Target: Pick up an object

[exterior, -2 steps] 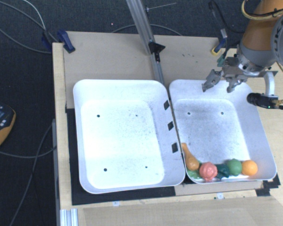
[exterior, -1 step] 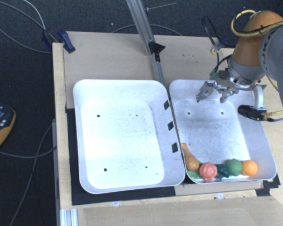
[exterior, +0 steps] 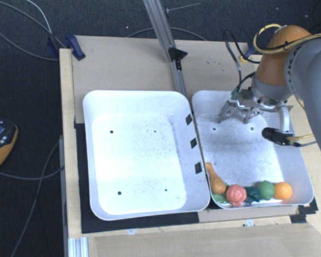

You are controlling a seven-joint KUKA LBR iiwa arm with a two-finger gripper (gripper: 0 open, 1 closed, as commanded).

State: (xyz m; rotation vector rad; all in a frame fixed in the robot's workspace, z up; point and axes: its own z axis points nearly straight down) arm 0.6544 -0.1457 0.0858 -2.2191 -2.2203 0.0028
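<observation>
The gripper (exterior: 236,115) hangs over the far end of the right bin (exterior: 246,149), fingers spread with nothing between them. The toys lie well apart along the near wall: carrot (exterior: 215,179), pink ball (exterior: 236,194), green piece (exterior: 265,188), orange ball (exterior: 283,190). No writing is legible.

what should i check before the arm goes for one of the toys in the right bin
1. Toys sit in reach, along the near edge of the right bin: ok.
2. Tool above the bin's far end, apart from the toys: ok.
3. Nothing between its fingers: ok.
4. Orange ball free on one side: ok.
5. Pink toy and green toy crowded together: not ok.
6. Carrot-shaped toy clear of the bin wall: cannot tell.
</observation>
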